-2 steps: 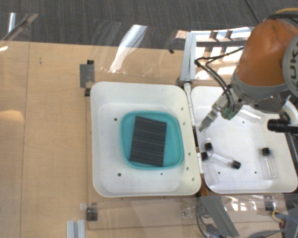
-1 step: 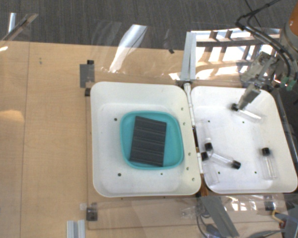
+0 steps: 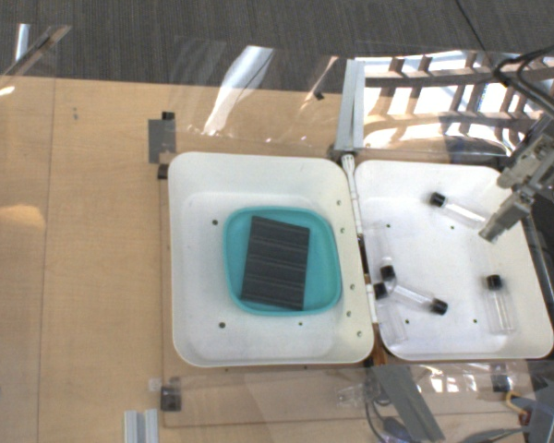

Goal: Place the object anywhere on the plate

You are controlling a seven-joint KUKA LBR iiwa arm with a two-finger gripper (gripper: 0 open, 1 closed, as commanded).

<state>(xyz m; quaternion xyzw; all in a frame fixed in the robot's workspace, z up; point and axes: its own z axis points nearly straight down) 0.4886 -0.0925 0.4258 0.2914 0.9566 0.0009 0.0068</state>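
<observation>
- Two shallow white bins sat side by side on a pale wooden bench (image 3: 74, 247), the left bin (image 3: 194, 340) and the right bin (image 3: 526, 340) touching along their shared edge.
- A teal plate (image 3: 328, 266), square with rounded corners, lay in the middle of the left bin.
- A dark grey ribbed rectangular block (image 3: 276, 262) lay flat on the plate, slightly tilted, all of it inside the plate's rim.
- The gripper (image 3: 500, 221) reached in from the right, above the right bin's far right part; one pale finger slanted down and left toward the bin floor.
- Whether the gripper was open or closed could not be told, and nothing was seen in its hold.
- Clear tubes with black caps lay scattered in the right bin: one tube (image 3: 454, 209) in the far part, just left of the gripper.
- Another tube (image 3: 412, 297) lay near the bin's left edge, in the near part, with black caps at both ends.
- A small black-capped piece (image 3: 386, 272) lay just beside that tube, on its far left side.
- A third tube (image 3: 499, 305) lay upright in the picture near the right edge, its black cap at the far end.
- The gripper was well apart from the plate and the block.
</observation>
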